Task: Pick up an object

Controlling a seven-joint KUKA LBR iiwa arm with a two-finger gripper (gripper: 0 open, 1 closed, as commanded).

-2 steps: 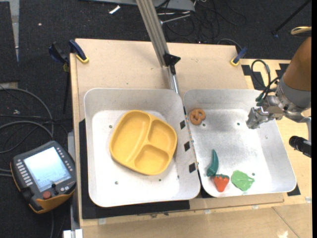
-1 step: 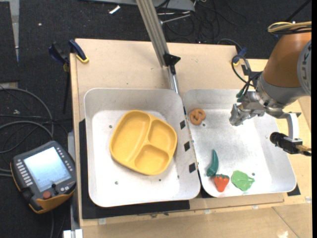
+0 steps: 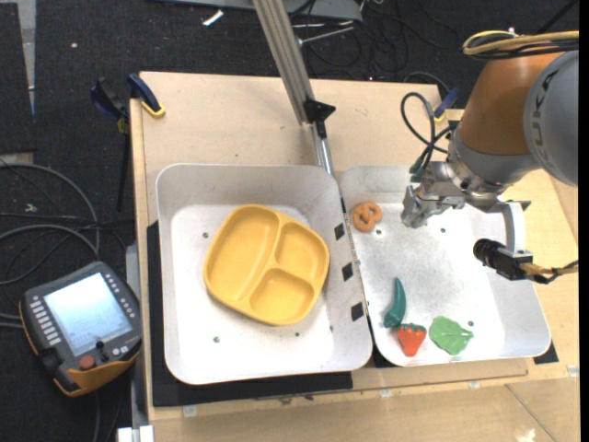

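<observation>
In the right bin (image 3: 479, 274) lie an orange pretzel (image 3: 366, 215) near the far left corner, a teal pepper (image 3: 396, 304), a red strawberry (image 3: 411, 338) and a green leafy piece (image 3: 450, 334) near the front. My gripper (image 3: 416, 212) hangs over the bin's far part, just right of the pretzel, pointing down. Nothing shows between its fingers. The grey and orange arm comes in from the upper right.
The left bin (image 3: 184, 247) holds a yellow divided plate (image 3: 268, 263). A metal pole (image 3: 287, 44) slants up from between the bins. A black cable end (image 3: 497, 258) hangs over the right bin. A teach pendant (image 3: 78, 325) sits off the bench at left.
</observation>
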